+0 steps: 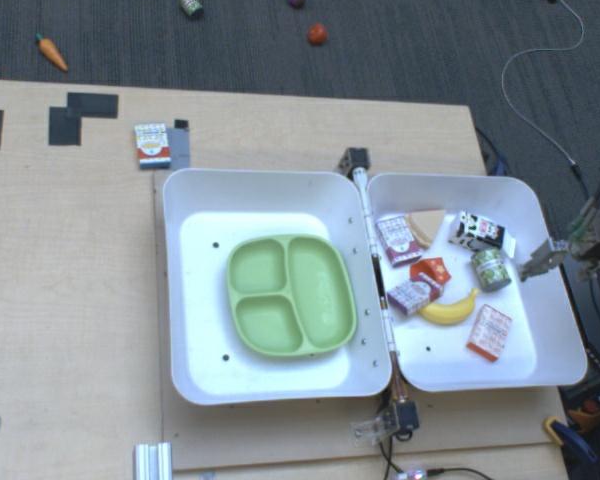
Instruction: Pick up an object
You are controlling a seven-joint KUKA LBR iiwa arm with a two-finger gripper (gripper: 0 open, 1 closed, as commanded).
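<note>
Far left on the pale wooden bench (70,298): broad bare board, with a small red, white and blue carton (152,145) standing well apart from the bins, up near the back edge.

Next, in the left shallow white bin (175,268): a light green plastic plate with three compartments (292,295), lying flat in the middle, with a ring of free white floor between its rim and every bin wall.

Across the shared divider, in the right shallow white bin (550,363): a crowded cluster. Against the divider, a pink-and-white flat packet (395,238) and a purple-and-white packet (412,295), a small red carton (432,270) between them. Beside these, a yellow plastic banana (450,309) touching the purple packet. Further right, a black-and-white carton (477,231), a green jar (491,268) just below it, and a red-and-white flat packet (490,332) near the front. Open floor left mainly along the front wall.

At the right rim, the grey two-finger gripper (538,261), close beside the green jar, holding nothing visible; open or shut cannot be told.
</note>
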